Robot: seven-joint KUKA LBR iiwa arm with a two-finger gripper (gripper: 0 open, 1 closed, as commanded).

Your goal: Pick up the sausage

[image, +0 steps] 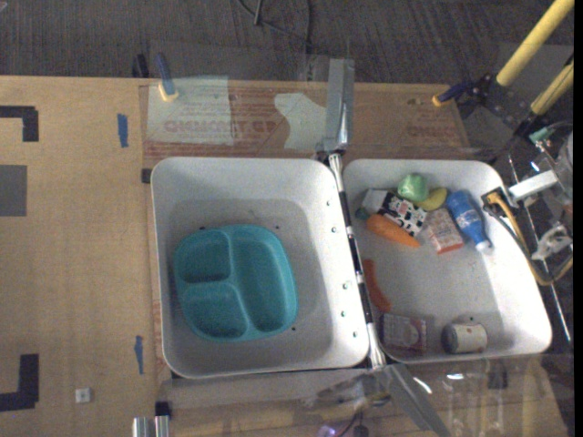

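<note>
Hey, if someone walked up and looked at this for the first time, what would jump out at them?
Probably the teal divided plate, alone in the left bin. Next, the cluster of toy food at the far end of the right bin: a green apple, a blue bottle and an orange carrot. A reddish sausage lies along that bin's left wall.

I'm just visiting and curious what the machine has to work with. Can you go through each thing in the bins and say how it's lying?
Teal tray: flat in the left bin, compartments bare.
Sausage: lying loose by the right bin's left wall.
Carrot: lying flat.
Blue bottle: on its side.
Grey can: on its side.
Green ball: resting among the pile.
</note>
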